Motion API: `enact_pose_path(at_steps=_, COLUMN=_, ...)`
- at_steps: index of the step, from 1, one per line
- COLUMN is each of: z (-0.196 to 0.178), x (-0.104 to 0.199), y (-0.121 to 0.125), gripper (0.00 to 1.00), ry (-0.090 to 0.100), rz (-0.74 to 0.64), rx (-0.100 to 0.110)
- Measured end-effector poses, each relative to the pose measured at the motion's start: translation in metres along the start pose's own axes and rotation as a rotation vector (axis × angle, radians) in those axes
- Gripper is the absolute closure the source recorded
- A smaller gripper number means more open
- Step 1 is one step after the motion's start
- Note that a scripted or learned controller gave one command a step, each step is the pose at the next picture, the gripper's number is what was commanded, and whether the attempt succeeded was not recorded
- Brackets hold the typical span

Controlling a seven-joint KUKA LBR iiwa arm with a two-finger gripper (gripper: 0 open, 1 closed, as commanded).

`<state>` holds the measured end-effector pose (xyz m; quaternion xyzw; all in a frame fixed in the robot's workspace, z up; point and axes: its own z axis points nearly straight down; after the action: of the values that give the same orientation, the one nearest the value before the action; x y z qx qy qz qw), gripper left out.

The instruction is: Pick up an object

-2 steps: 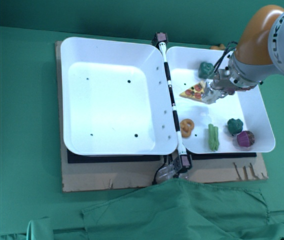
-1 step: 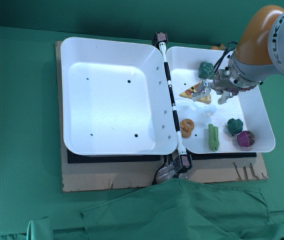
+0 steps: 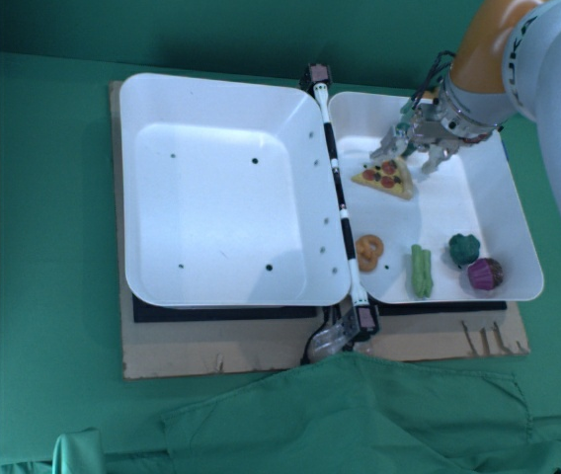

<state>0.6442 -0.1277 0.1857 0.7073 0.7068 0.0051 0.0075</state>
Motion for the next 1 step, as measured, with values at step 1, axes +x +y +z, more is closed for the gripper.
enact_pose_path(at_steps=1, z=-0.0024, x=0.0202, y=-0.0286, gripper=0.00, ry=-0.002, rz=0.003, rx=-0.003)
